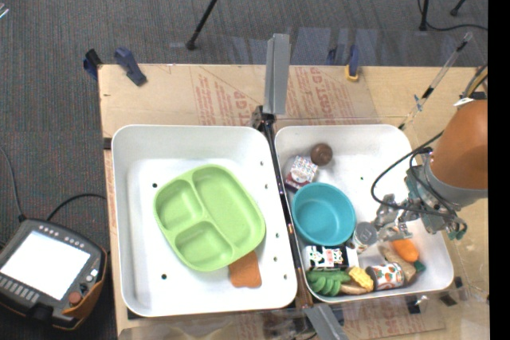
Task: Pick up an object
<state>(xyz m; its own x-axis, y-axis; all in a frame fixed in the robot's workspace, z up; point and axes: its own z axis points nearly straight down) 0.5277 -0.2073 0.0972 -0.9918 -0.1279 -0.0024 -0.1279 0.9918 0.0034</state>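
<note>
Gripper (396,220) low over right bin (381,136), near its right wall; finger state cannot be told. Just beside it: toy carrot (406,250), small silver can (366,234). Teal bowl (323,213) mid-bin. Left bin (127,171): green divided plate (209,216), orange piece (245,273) at its lower edge.

Red print runs across the cardboard sheet (231,95) above the two bins, at the frame's upper centre; its letters are too small and skewed to read.
</note>
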